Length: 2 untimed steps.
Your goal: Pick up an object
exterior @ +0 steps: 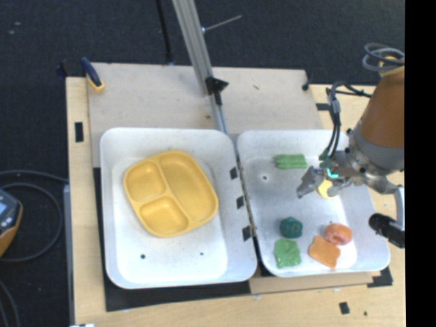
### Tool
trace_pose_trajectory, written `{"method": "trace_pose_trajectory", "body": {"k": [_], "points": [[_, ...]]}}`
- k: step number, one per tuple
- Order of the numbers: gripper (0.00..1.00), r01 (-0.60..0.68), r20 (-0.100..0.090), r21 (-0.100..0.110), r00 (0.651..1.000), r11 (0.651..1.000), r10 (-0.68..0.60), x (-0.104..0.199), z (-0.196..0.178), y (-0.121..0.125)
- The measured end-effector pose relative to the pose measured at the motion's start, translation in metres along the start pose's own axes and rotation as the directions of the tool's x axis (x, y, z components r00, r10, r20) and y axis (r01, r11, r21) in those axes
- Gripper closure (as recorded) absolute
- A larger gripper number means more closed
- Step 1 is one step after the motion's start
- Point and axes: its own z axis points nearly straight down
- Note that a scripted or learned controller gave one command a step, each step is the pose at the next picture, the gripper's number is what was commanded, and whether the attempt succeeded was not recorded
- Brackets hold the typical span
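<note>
Closest to the camera, along the lower edge of the right bin [272, 157], a row of small stuff is sitting: a light green block [287, 253], an orange block [324, 251] just right of it, and a reddish-orange round piece [338, 234] touching the orange one's upper right. A dark green lump [291, 227] is sitting just above the light green block.

Up near the top of that bin a green bar-shaped piece [290, 161] is lying flat, long axis running left-right across the frame, pretty much level.

The gripper [317, 182] is hanging over the right-middle of the bin, the grey arm [383, 125] with its orange band coming in from the right edge. The fingers are spreading apart, one dark finger [306, 182] angling down-left. A small yellow object [328, 189] is peeking out right under the wrist, mostly hidden, so I can't really make out its shape or which way it's pointing, and I can't tell whether it's actually between the fingers.

Over in the left bin [116, 251], a yellow divided plate [170, 192] with three compartments is lying tilted, sitting around the middle-left of the frame.
</note>
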Motion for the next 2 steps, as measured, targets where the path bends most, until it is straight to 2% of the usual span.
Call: {"method": "trace_pose_trajectory", "body": {"k": [1,2], "points": [[0.00,0.000,0.000,-0.002,1.000,1.000,0.000,0.000,-0.001,0.000],[0.00,-0.002,0.000,0.002,1.000,1.000,0.002,-0.006,0.052,-0.008]]}}
